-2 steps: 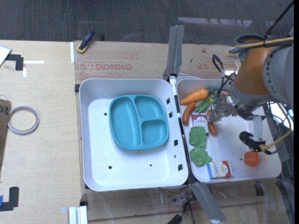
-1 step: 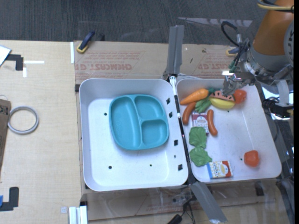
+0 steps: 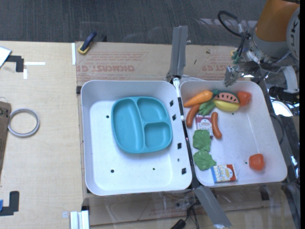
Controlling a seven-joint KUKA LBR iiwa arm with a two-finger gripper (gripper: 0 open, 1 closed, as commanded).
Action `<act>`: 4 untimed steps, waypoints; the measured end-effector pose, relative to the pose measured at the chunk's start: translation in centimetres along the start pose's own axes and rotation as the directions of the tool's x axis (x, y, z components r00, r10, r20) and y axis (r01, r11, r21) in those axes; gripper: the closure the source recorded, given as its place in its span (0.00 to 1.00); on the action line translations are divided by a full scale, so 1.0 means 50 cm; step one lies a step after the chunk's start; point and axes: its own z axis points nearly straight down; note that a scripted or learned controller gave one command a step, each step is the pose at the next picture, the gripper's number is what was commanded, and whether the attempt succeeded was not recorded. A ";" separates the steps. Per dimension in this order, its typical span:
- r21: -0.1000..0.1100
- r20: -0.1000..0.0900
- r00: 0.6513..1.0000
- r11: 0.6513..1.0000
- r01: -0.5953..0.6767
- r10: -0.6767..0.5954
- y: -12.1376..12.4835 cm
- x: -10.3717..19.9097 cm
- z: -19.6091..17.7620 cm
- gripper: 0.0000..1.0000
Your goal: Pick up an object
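Cardboard-covered bench (image 3: 119,61), grey carpet behind; fingers (image 3: 232,75) above right bin (image 3: 276,142), grip state unclear.

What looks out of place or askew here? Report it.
Nothing looks spilled or damaged. The toy food is bunched unevenly in the right bin: carrot, watermelon slice and sausages crowd its far end. The blue divided plate lies slightly rotated in the left bin.

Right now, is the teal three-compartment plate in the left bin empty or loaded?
Empty. The teal three-compartment plate lies flat in the left white bin, all three compartments bare; the toy food sits in the right white bin.
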 end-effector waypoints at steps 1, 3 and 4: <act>0.000 0.000 1.000 1.000 0.000 0.000 0.000 0.000 0.000 0.00; 0.001 -0.004 0.987 0.987 0.158 -0.158 -0.234 0.016 0.288 0.00; 0.002 -0.002 1.000 1.000 -0.010 0.010 -0.165 0.049 0.162 0.00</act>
